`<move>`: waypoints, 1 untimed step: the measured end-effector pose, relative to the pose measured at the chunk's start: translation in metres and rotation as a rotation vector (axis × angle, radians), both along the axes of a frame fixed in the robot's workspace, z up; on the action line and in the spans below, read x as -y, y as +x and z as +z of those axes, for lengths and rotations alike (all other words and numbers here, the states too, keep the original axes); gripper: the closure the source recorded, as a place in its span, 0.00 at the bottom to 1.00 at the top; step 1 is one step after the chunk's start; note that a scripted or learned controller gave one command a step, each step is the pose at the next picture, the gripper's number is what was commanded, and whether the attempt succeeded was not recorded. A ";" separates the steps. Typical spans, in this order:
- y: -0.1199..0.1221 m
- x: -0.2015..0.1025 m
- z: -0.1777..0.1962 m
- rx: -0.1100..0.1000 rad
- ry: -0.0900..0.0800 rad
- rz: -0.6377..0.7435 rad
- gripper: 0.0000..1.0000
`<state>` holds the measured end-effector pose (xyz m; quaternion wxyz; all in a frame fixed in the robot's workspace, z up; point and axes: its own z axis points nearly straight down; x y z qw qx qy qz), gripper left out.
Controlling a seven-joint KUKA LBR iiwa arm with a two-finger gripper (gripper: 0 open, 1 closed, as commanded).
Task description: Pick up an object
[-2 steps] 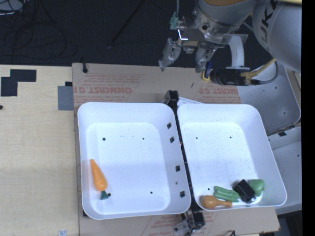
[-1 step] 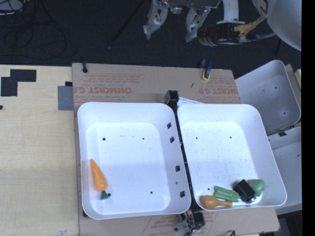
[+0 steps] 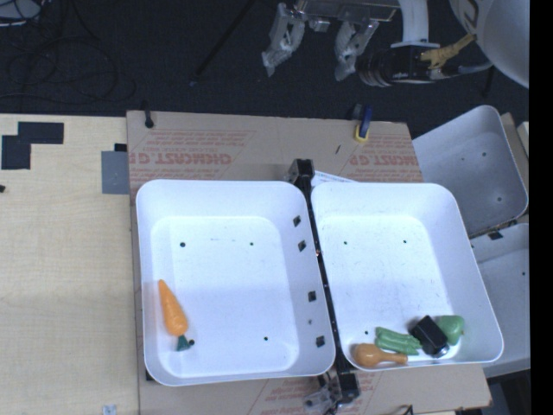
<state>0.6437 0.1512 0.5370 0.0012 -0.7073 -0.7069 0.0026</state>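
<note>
The carrot (image 3: 172, 309), orange with a small green stub at its lower end, is the most isolated candidate we have: it lies alone in the left bin (image 3: 220, 193), toward that bin's 8 o'clock corner, just beside the left wall. The right bin (image 3: 389, 195) holds a cluster at its 5 o'clock corner: a green pod-like piece (image 3: 397, 341), a black block (image 3: 429, 335), a green lump (image 3: 451, 325) and an orange pear-shaped piece (image 3: 375, 355), all touching or nearly so. Our gripper (image 3: 316, 48) hangs high at 12 o'clock, past the far edge of both bins and over the dark floor, its two fingers spread apart with nothing between them. We judge this to be the very start of the pick: no approach is under way and no object is chosen. The next move calls for travel toward 7 o'clock and a descent over the carrot, with the fingers turned to straddle its narrow width. The nearby wall may crowd one finger, so we would favour closing across the body's middle.
</note>
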 end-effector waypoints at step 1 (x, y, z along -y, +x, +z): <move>-0.056 0.033 0.001 0.000 0.001 -0.003 0.00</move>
